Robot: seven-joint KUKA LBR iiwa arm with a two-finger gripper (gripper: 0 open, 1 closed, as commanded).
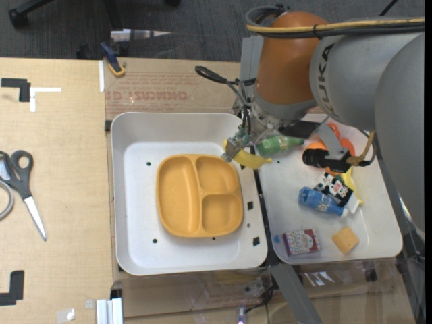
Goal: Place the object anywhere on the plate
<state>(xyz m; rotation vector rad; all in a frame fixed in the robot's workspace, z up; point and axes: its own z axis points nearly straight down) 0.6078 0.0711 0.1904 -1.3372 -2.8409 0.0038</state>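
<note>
Two white bins sat side by side on the wood counter, w/ the yellow plate in the left bin. Hand hung at the plate's 1 o'clock, pinched on a yellow banana-like object over the bins' shared wall. Scissors lay at 9 o'clock.

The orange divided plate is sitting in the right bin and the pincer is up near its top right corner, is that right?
No. The camera view shows the orange divided plate in the left bin, not the right one. The pincer is indeed near its top right corner.
</note>
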